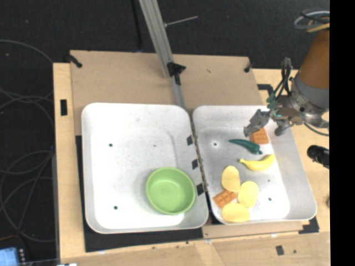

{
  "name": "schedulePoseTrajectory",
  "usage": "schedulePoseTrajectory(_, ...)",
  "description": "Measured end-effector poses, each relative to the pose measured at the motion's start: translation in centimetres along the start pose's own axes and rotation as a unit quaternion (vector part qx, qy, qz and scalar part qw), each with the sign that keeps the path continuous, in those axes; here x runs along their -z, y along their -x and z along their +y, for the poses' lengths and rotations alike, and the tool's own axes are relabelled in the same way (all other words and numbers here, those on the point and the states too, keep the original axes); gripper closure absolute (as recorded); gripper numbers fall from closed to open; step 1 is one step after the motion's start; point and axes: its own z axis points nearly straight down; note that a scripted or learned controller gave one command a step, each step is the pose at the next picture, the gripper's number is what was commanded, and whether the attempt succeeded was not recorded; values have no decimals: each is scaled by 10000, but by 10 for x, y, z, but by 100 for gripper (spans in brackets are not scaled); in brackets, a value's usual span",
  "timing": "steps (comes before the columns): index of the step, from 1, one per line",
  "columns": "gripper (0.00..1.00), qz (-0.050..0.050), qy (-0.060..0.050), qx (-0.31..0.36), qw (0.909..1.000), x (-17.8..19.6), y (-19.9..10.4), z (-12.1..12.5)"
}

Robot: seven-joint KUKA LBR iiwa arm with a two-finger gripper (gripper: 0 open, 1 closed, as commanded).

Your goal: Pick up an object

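Your gripper (268, 124) hangs open at the right bin's (297, 165) far edge over an orange block (260, 137), partly hidden. The left bin (119, 132) holds a green bowl (170, 190).

One camera, high up, looking down at a slant.

We look down from above the flat tan wooden bench (138, 76) and see both shallow white plastic bins (111, 132) side by side, whole, from not too close. Dark floor shows at the top and left. The grey arm with the orange band (316, 65) comes in from our right.
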Motion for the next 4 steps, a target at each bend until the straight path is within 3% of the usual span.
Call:
schedulePoseTrajectory(1,0,2,1,-3,10000,0,0,0)
schedulePoseTrajectory(4,0,-16,-26,-25,10000,-140,12,9)
